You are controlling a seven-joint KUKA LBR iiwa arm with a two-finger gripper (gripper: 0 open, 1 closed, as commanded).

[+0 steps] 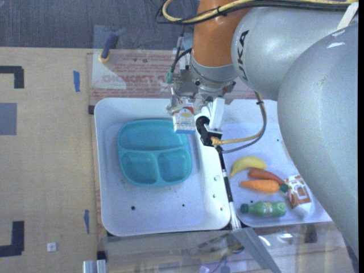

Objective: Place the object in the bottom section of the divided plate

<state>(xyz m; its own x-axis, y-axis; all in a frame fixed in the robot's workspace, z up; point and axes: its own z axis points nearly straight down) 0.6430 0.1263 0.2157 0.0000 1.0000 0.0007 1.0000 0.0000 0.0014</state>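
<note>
Grey arm (284,56) is seen reaching over the left bin (108,169), the gripper (185,115) hung above the teal divided plate's (153,151) upper right edge. A small white-and-orange carton (183,120) appears clamped between the fingers, though the contact is partly masked. The plate is seen bare; release is still owed. Which compartment counts as the bottom cannot be settled. The carton's print cannot be made out.

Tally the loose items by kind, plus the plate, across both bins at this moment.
Divided plate: 1
Small carton at the gripper: 1
Banana: 1
Carrot: 2
Green bottle: 1
Orange-and-white carton: 1
Total: 7
</note>
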